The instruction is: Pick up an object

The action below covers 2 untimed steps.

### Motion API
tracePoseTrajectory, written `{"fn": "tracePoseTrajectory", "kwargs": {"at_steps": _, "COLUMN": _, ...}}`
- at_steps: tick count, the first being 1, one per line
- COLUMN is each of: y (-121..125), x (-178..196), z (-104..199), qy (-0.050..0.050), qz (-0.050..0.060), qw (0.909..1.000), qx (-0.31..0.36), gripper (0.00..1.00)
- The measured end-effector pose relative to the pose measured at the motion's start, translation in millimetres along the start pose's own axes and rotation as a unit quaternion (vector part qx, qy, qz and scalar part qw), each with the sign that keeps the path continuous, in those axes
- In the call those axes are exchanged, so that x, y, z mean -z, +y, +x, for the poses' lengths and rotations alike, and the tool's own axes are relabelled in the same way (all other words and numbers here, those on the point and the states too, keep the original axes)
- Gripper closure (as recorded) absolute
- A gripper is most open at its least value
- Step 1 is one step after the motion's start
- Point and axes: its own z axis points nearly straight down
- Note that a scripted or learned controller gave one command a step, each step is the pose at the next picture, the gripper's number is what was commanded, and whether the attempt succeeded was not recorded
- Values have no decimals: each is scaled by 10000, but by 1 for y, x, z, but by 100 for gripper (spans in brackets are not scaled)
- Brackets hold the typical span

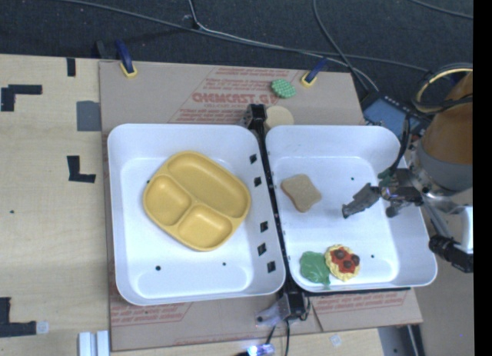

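We're over the right bin (384, 143) now, arm (446, 154) reaching in from the right side, and the jaws (360, 205) hang above bare white floor with nothing between them; that's a release state as far as holding goes, though how wide they stand we cannot tell, since one dark finger juts toward the left and the other is lost against the wrist.

Nearest candidate is the tan bread-like piece (301, 192), just beyond the fingertip and slightly up-frame of it; near, but apart. The other choice, the green-and-red toy food (332, 264), lies down-frame of the jaws, close to the bin's near wall (361, 284); well apart. The yellow divided plate (197, 200) sits across the divider in the left bin (123, 193), far beyond the jaws.

Our judgement for doing this well: go for the tan piece; it lies flat in open floor with room on both sides. We'd centre over it, turn so the fingers straddle its narrow span, descend right to the floor, then close; it's low, so stopping short risks closing on air.
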Motion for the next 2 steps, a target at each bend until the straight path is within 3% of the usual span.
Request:
{"fn": "tracePoseTrajectory", "kwargs": {"at_steps": 1, "y": 3, "x": 6, "z": 0, "qy": -12, "qz": -59, "qw": 10000, "qx": 21, "gripper": 0}}
{"fn": "tracePoseTrajectory", "kwargs": {"at_steps": 2, "y": 8, "x": -47, "z": -8, "qy": -11, "qz": -41, "qw": 10000, "qx": 15, "gripper": 0}}
